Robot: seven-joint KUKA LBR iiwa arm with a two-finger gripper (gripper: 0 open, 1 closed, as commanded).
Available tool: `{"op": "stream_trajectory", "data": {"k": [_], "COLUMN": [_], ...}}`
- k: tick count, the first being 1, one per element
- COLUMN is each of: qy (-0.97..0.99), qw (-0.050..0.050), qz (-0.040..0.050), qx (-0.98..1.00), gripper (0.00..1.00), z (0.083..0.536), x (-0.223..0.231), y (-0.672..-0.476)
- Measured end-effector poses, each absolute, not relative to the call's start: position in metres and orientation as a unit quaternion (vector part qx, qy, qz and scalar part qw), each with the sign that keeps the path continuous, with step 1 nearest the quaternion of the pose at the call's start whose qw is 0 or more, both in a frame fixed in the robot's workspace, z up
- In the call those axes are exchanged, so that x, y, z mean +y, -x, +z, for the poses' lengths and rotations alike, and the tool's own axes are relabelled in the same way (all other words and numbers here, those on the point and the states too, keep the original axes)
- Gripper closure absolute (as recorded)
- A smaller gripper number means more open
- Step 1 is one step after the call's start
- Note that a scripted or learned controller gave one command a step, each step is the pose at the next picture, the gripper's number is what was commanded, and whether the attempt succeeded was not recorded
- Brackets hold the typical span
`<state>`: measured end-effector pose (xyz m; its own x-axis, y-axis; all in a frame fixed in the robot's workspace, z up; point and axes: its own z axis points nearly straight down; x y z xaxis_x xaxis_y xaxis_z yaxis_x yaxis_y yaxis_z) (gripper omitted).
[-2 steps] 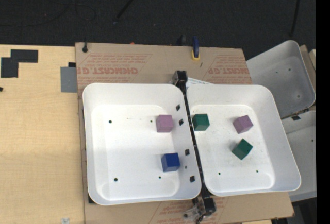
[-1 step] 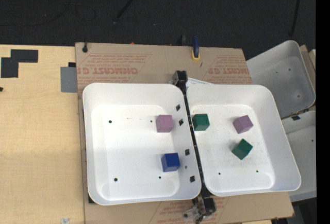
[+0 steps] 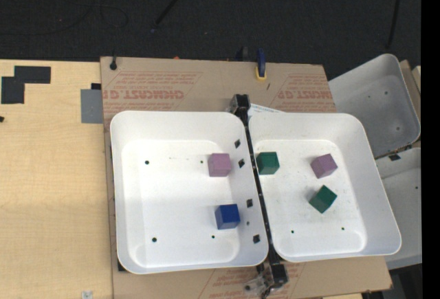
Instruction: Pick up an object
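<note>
The left bin (image 3: 137,153) holds a light purple cube (image 3: 219,164) near its right wall and a blue cube (image 3: 227,216) closer to the front. In the right bin (image 3: 357,146) a dark green cube (image 3: 267,163) sits by the left wall, a second light purple cube (image 3: 323,165) lies toward the right, and another green cube (image 3: 322,198) rests tilted just below it. All the cubes lie apart from one another.
Both bins rest on a brown cardboard sheet (image 3: 172,88) over a wooden bench (image 3: 48,174). Black clips (image 3: 240,104) join the bins along the middle seam. A white plate-like panel (image 3: 378,98) stands at the right.
</note>
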<state>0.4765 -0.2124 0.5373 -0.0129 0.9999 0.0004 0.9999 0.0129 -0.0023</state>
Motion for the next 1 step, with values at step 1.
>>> {"op": "stream_trajectory", "data": {"k": [1], "qy": [0.702], "qw": [0.001], "qz": [0.0007], "qx": [-0.712], "gripper": [1.00], "z": [0.5372], "x": [-0.2124], "y": [-0.4766]}}
